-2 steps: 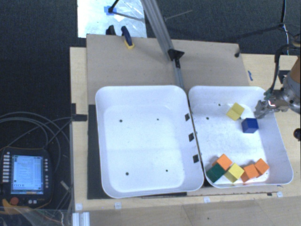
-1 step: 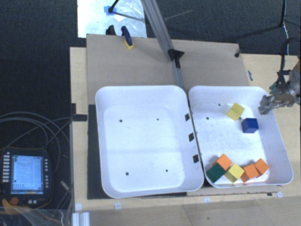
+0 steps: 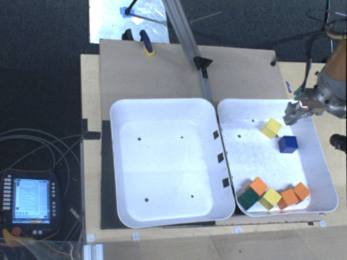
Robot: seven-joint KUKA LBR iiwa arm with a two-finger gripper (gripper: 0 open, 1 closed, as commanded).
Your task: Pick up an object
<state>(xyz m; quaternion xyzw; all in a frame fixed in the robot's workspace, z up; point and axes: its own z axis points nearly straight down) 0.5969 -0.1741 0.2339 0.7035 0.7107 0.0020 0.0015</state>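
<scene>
At the far left, a handheld control pendant (image 3: pixel 26 202) with a lit screen lies off the worktop (image 3: pixel 238 75), its dark cables looping around it. Further right, the left bin (image 3: pixel 122 145) sits on the worktop, shallow and white with rounded corners and a few small dark dots on its floor. At the far edge of the worktop a small yellow and blue clamp (image 3: pixel 146 42) rests near a shiny sheet, and a grey pole (image 3: pixel 184 28) slants down to the seam between the two bins.

The right bin (image 3: pixel 233 140) touches the left one along that seam and holds all the blocks. In its near part is a tight cluster: a green block (image 3: pixel 248 199) at the left, an orange block (image 3: pixel 258 186) just beyond it, a yellow block (image 3: pixel 269 199) touching them, then a second orange block (image 3: pixel 289 197) and a third orange block (image 3: pixel 301 190) by the near right wall. Apart from the cluster, in the far half of the bin, a lone yellow cube (image 3: pixel 271 128) lies tilted, and a blue cube (image 3: pixel 288 144) sits just beside it, nearer and to the right. All are small, plain, solid-coloured cubes.

The gripper (image 3: pixel 293 114) hangs over the far right corner of the right bin, just right of the lone yellow cube and beyond the blue cube. Nothing shows between its fingers, and whether they stand wide or narrow I cannot tell.
</scene>
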